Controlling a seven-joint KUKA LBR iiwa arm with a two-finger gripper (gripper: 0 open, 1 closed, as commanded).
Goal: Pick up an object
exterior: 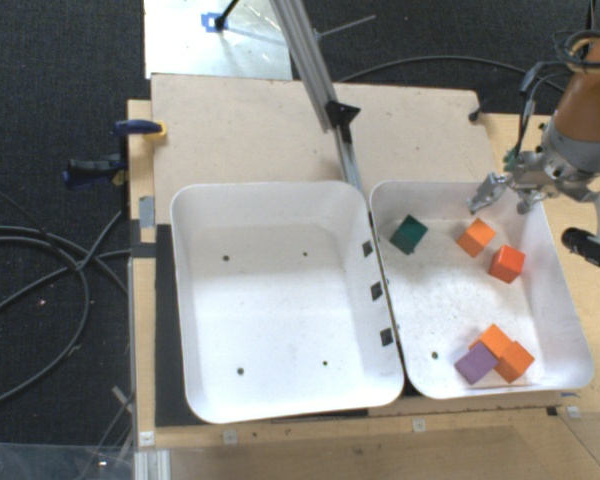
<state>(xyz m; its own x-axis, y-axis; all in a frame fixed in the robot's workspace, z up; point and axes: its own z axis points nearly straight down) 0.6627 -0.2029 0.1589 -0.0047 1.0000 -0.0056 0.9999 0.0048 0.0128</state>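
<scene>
Gripper (502,194): seen over the far right part of the right bin, near its back wall; fingers spread apart, nothing seen between them.
Arm (583,108): enters from the right; orange band above the grey wrist, cables looped beside it.
Orange cube (475,237): closest block to the gripper, just below and left of the fingertips, not touched.
Red-orange cube (507,262): just beside the orange cube, toward the right wall.
Green cube (409,234): on the left side of the right bin, near the divide, tilted on the floor.
Purple cube (475,363): front of the right bin, touching an orange pair.
Orange pair (506,351): two orange blocks pressed together at the front right, beside the purple cube.
Right bin (565,313): white, shallow, all six blocks inside it.
Left bin (185,298): white, shallow, edge-to-edge with the right bin.
Bench (250,133): tan board under both bins.
Blue clamp (115,168): fixed at the bench's left edge.
Metal strut (310,53): slanted across the top, ending near the bins' junction.
</scene>
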